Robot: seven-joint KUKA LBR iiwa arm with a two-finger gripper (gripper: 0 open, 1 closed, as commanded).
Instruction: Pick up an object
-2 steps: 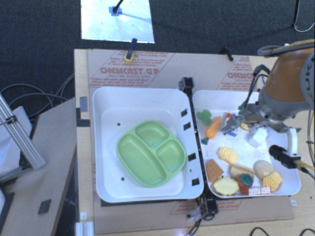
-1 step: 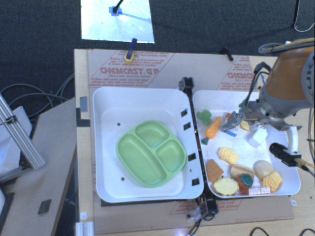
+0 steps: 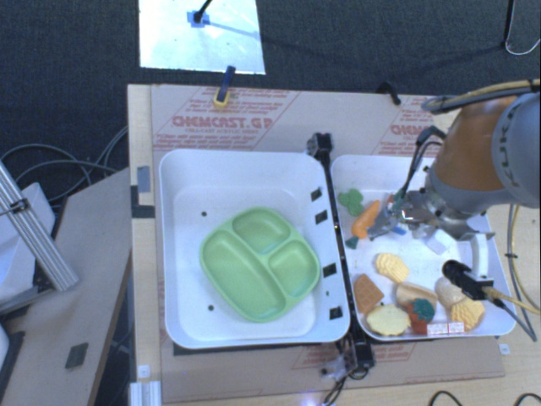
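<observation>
Left bin has a green divided plate sitting in it. Right bin is full of toy food: a green piece at the far left, an orange carrot right by the end effector, and yellow corn nearer. Can't tell if the end effector is gripping anything.

My own arm blocks the right bin's far right corner. Its near edge is packed with toy food; a carrot and a green piece sit near the divider. Mid-bin looks passable, perhaps. The left bin's rim areas around the green plate lie open.
</observation>
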